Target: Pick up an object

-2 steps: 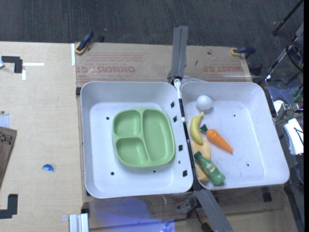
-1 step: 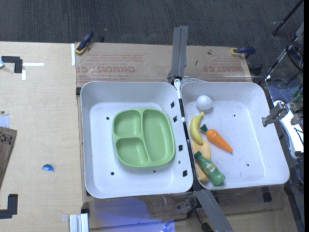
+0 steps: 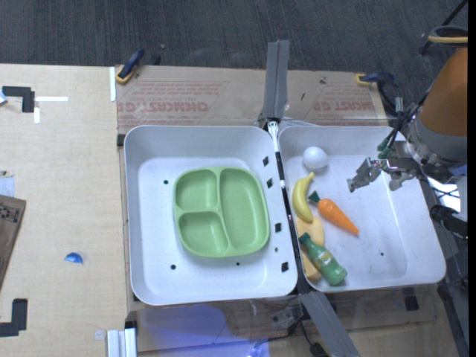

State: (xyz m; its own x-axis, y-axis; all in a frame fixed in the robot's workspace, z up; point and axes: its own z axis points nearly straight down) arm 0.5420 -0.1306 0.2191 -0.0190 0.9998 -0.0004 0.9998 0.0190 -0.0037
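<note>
Fingers parted and empty, the gripper (image 3: 367, 175) hovers at right of frame over the right bin (image 3: 394, 262). The toy carrot (image 3: 338, 216) lies lower left; descend centred, jaws straddling its width.

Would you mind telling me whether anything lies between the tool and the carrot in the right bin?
Nothing visible does. The tool hangs to the right of the carrot, with bare floor of the right bin between them.
</note>
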